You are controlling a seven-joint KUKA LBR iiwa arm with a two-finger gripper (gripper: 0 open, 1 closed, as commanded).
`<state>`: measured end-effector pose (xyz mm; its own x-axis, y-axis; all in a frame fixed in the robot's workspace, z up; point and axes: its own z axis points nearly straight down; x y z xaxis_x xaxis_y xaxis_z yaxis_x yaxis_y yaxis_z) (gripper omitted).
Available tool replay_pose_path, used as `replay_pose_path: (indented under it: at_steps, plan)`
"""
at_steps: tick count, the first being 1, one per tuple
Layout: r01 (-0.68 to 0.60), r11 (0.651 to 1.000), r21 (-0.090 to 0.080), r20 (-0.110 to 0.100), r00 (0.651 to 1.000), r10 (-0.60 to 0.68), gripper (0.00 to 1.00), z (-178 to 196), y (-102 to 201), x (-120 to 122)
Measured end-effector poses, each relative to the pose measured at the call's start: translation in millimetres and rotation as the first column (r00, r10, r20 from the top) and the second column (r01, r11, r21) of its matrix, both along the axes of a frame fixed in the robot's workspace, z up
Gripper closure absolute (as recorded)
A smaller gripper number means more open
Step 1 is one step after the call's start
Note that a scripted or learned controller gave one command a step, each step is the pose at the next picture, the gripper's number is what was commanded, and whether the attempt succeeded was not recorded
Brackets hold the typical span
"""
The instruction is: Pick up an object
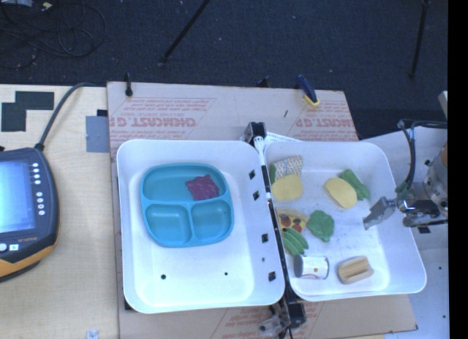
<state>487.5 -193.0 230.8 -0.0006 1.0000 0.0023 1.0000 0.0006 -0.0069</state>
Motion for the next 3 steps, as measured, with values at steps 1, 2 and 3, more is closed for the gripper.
replay_pose_path:
  at_steps: [1,2,3]
  plan:
    - [-0.006,1.0,0.002,-0.002,1.0,0.006,0.0,-126,45,80]
    - [0.004,1.0,-0.005,0.006,1.0,-0.004,0.0,-145,68,50]
    - [0.001,1.0,-0.004,0.007,1.0,-0.001,0.0,-82,31,80]
